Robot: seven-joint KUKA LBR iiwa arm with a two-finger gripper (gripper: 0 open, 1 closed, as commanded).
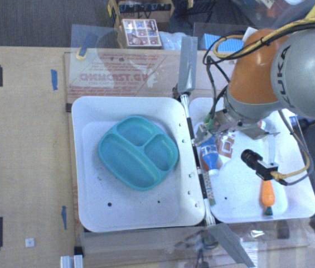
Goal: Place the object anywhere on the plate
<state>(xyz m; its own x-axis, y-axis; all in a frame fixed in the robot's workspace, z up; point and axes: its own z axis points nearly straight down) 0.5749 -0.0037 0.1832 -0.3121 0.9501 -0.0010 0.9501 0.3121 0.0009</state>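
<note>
A teal divided plate (139, 152) lies in the left bin (90, 205), tilted a little, with nothing on it. In the right bin (296, 205) a blue tube with a white cap (209, 157) lies against the left wall. A small brown-and-white packet (227, 146) sits just right of it. An orange carrot toy (267, 195) rests near the front right. My gripper (208, 128) hangs low over the right bin's left side, directly above the tube's upper end, and the wrist hides its tips.
The grey and orange arm (269, 71) covers the back of the right bin. A black cylinder with a yellow cable (256, 163) sticks out beside the wrist. A divider wall (193, 166) separates the bins. Cardboard boxes (140, 10) stand behind the bench.
</note>
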